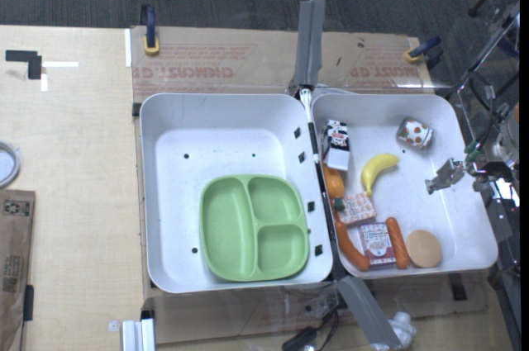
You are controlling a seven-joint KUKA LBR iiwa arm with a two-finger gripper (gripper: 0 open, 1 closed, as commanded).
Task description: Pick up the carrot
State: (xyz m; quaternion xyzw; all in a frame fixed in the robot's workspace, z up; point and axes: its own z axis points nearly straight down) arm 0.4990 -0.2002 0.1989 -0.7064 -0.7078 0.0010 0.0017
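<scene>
Bins sit side by side on the bench: the left bin holds a green divided plate, and the right bin holds the food items. The carrot lies along the right bin's left wall near its front corner, touching a small pink carton, with a sausage just on the carton's other side and a round tan biscuit beside that. A banana lies mid-bin, a milk carton near the back left. The gripper hovers at the bin's right side, well apart from the carrot, gripping nothing; how wide it stands cannot be told
</scene>
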